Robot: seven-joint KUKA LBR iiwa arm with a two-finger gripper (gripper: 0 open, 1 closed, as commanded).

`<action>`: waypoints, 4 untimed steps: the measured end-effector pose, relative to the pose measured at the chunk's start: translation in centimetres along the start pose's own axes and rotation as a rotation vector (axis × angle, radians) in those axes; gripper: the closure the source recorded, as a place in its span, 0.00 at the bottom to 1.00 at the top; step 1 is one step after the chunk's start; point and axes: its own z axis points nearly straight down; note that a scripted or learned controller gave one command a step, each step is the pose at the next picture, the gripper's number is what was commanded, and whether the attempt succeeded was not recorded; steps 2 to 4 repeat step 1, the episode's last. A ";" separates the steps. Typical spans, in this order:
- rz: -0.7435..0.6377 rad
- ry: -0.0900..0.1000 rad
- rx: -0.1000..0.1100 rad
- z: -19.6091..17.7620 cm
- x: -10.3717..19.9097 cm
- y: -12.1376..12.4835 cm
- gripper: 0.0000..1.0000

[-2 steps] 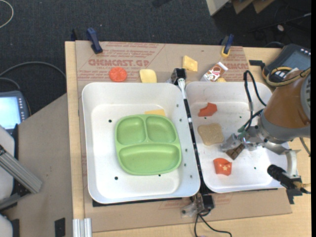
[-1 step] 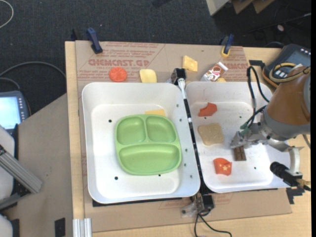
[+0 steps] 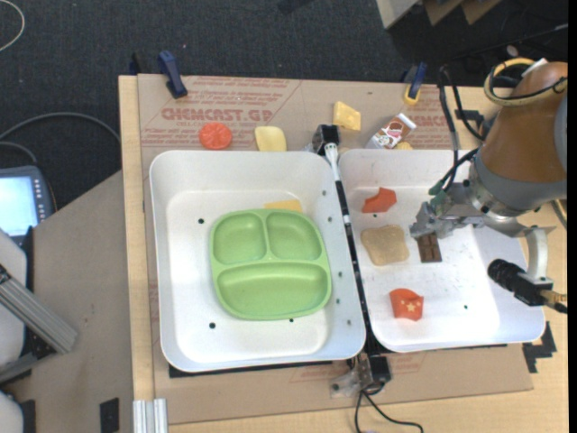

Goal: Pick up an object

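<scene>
My gripper [image 3: 430,231] hangs low over the middle of the right bin [image 3: 469,327], reaching in from the right. Directly beneath its tip sits a small dark brown block [image 3: 432,250]; whether it is held I cannot tell. A tan bread slice [image 3: 386,244] lies just left of the gripper. An orange-red piece [image 3: 380,200] rests further back in that bin. A red strawberry-like piece [image 3: 407,304] lies nearer the front.
The left bin [image 3: 180,242] holds a green divided plate [image 3: 269,262] with a yellow piece [image 3: 284,206] behind it. Behind the bins lie an orange disc [image 3: 215,135], a yellow item [image 3: 270,138], a cheese wedge [image 3: 347,115] and a white packet [image 3: 392,133]. The arm's body [image 3: 527,142] covers the right bin's far right corner.
</scene>
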 end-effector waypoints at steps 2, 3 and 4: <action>-0.001 0.001 0.002 -4.6 5.7 3.4 1.00; -0.001 0.001 0.002 -4.6 5.7 3.4 1.00; -0.001 0.001 0.002 -4.6 5.7 3.4 1.00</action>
